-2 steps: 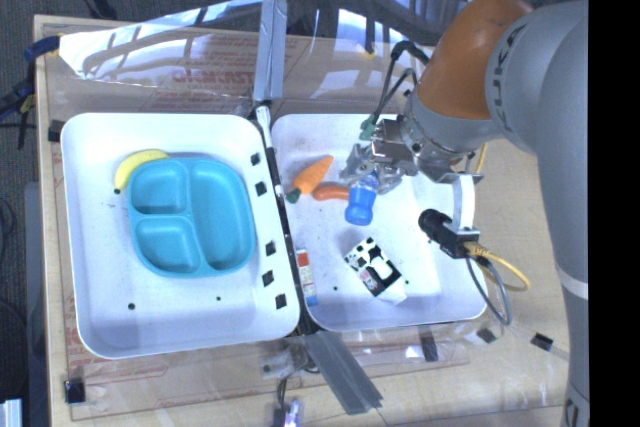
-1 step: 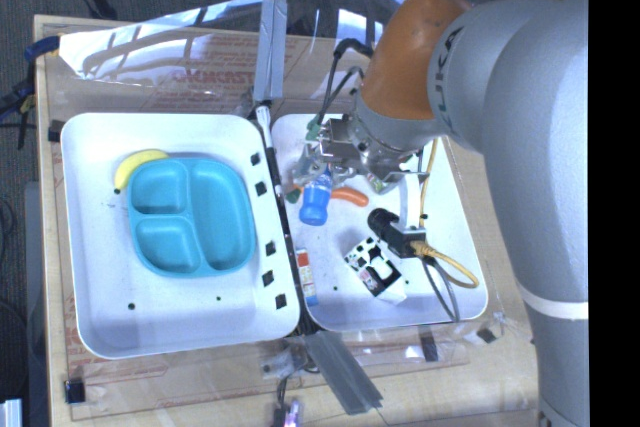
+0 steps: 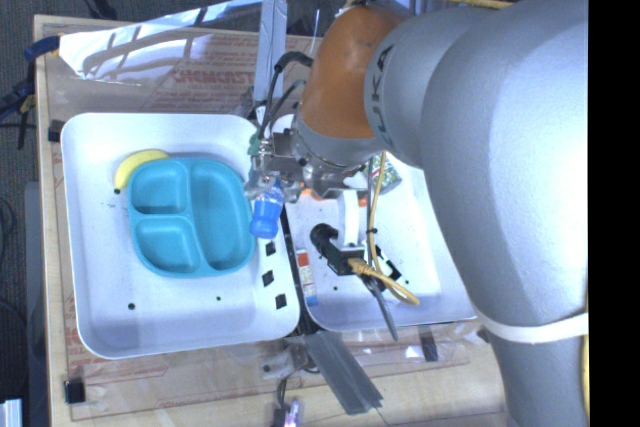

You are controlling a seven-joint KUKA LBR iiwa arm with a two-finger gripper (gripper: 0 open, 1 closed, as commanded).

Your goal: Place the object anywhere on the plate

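Grey arm point(image 3: 500, 115) (side lettering "KUKA") over blue object point(image 3: 265, 215) at plate point(image 3: 190, 215) edge

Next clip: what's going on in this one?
The grey KUKA arm reaches in from the right, with its gripper over the seam between the two bins. A small blue object sits right at the gripper's tip, by the right edge of the blue divided plate in the left bin. This view does not show whether the object is actually gripped. It is not yet set down on the plate. A yellow item peeks out behind the plate's upper left corner.
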